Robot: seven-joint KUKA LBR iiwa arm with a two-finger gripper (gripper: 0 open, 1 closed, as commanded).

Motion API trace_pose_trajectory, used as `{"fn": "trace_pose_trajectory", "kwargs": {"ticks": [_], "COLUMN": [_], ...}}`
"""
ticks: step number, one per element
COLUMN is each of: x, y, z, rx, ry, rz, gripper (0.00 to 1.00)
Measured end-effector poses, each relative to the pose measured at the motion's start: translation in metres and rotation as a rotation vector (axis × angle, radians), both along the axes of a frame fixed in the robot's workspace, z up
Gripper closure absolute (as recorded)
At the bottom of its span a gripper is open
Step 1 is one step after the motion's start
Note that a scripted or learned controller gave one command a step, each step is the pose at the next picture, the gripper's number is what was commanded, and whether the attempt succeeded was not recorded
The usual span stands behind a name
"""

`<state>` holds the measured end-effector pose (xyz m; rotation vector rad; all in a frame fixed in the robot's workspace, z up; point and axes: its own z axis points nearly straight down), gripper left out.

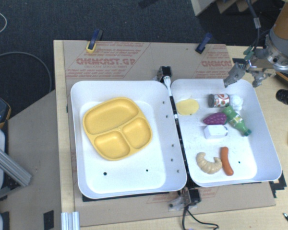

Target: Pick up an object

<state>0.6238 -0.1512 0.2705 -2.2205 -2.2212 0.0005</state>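
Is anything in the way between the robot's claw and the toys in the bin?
Nothing visible blocks it. The gripper hangs over the far edge of the right bin, and the nearest toy, the small can, lies uncovered just below it.

Both white bins (129, 181) look like smooth, slightly glossy plastic. The yellow divided tray (116, 127) in the left bin is matt plastic. Right of this tray, the green bottle (236, 120) and the small can (219, 100) shine a little. The board (134, 56) under the bins looks like matt brown cardboard.
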Motion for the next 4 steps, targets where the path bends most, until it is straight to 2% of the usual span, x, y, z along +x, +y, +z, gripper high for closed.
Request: {"fn": "trace_pose_trajectory", "kwargs": {"ticks": [1, 2, 3, 4], "x": [-0.004, -0.026, -0.022, -0.114], "y": [-0.006, -0.042, -0.04, 0.03], "z": [-0.146, -0.189, -0.175, -0.169], "rx": [0.003, 0.0, -0.002, 0.005], "ry": [0.012, 0.006, -0.003, 0.008], "rz": [-0.002, -0.004, -0.001, 0.001], "gripper": [0.0, 0.0, 1.0, 1.0]}}
